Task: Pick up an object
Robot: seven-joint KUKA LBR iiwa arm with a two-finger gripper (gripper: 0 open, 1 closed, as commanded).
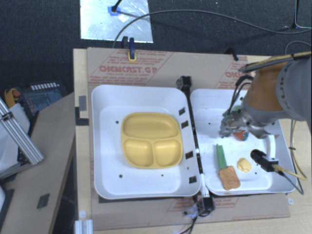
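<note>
Tan flat piece (229, 178) lies by the right bin's (209, 106) front edge, a green stick (221, 156) touching it, a yellow lump (244, 165) near. Mid-bin sits the hand (229, 128), apart or together I cannot tell, a small red thing (240, 135) just beside it

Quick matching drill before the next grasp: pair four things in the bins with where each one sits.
Things:
1. yellow divided tray
2. green stick
3. brown slab
4. red piece

Places:
a. right next to the gripper
b. in the left bin
c. by the near edge of the right bin
d. middle of the right bin, lying lengthwise

Pairs: 1-b, 2-d, 3-c, 4-a
</note>
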